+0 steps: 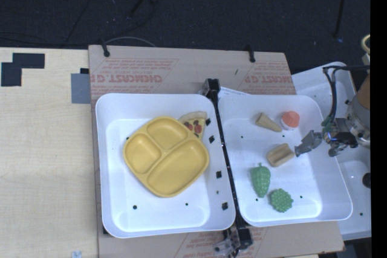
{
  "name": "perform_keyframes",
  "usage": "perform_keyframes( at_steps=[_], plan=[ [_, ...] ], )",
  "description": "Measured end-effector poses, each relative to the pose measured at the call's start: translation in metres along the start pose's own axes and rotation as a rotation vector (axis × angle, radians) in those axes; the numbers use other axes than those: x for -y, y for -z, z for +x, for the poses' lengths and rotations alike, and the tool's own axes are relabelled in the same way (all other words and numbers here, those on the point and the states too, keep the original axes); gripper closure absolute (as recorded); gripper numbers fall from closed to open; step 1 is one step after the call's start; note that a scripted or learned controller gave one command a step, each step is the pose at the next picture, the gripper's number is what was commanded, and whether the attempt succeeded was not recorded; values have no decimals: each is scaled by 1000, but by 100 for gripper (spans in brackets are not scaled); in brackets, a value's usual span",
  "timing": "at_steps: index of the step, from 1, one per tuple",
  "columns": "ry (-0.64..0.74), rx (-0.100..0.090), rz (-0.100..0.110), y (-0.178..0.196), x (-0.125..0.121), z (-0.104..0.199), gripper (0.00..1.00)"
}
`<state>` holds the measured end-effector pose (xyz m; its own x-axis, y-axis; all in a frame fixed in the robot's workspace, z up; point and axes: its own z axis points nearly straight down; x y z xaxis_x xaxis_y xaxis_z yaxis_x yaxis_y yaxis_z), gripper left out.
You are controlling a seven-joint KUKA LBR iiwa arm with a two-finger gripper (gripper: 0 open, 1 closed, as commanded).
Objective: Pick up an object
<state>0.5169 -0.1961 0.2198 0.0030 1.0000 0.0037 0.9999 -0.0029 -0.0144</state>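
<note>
Grey two-finger gripper (309, 143) reaches in at 3 o'clock over the right white bin (329, 202), just beside the tan block-shaped toy (280, 154), nothing between its fingers; whether they're spread or pressed together, cannot tell. Same bin: tan wedge piece (266, 122) and round orange-pink toy (291, 119) at 12 o'clock, green strawberry-shaped toy (260, 180) and bumpy green cluster toy (280, 200) at 6 o'clock. Left white bin (118, 214): yellow three-compartment plastic plate (166, 156), toy pizza slice (195, 123) tucked at its 1 o'clock edge.
</note>
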Motion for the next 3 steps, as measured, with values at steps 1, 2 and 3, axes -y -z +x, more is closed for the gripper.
perform_keyframes(
  at_steps=[1,2,3],
  plan=[
    [3,2,-11,6,-3,0,0],
    [3,1,-7,-58,-2,-2,0],
    [3,1,-7,-122,-1,-1,0]
  ],
)
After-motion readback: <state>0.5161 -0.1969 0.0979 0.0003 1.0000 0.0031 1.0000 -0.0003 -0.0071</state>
